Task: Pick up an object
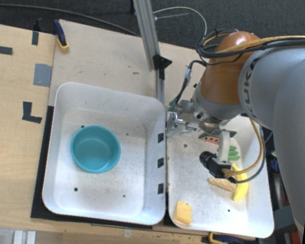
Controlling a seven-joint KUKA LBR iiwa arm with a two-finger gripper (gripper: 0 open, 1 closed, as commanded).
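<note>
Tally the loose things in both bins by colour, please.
Teal: 1, the bowl
Yellow: 2, a block and a stick
Tan: 1, a lumpy piece
Green: 1, a green piece, partly covered
Total: 5 that show clearly

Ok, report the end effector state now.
End effector: open or closed cannot be told; it sits over the right shallow white bin.

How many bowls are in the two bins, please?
1: a teal bowl in the left bin; the arm hides part of the right bin, so another may be hidden.
</note>
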